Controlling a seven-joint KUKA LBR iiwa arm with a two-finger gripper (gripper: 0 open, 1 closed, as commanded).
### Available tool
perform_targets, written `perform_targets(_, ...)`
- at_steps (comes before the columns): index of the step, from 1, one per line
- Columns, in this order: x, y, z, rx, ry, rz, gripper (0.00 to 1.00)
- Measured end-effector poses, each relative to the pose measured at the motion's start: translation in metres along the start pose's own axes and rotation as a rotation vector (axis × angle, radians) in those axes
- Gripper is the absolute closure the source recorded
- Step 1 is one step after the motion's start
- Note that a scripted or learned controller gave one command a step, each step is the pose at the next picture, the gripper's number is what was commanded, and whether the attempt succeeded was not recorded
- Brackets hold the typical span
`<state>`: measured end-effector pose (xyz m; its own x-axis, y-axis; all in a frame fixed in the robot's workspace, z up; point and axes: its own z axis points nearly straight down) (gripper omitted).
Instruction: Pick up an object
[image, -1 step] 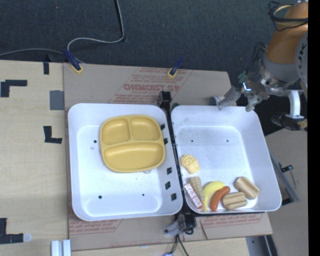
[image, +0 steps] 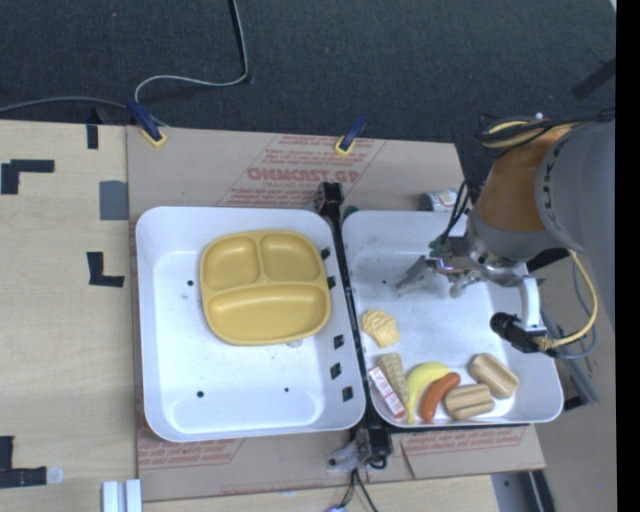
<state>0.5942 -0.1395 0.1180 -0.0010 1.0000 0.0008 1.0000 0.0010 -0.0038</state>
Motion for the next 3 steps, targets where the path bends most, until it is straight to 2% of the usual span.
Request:
perform_targets(1, 0.024, -0.056, 0.029, -0.016, -0.006, 0.004, 0.0)
perform_targets(2, 0.089, -0.111, -0.065, -0.002, 0.0, -0.001, 0.0)
perform_targets(3, 0.09, -0.11, -0.075, -0.001, 0.001, -0.002, 1.0)
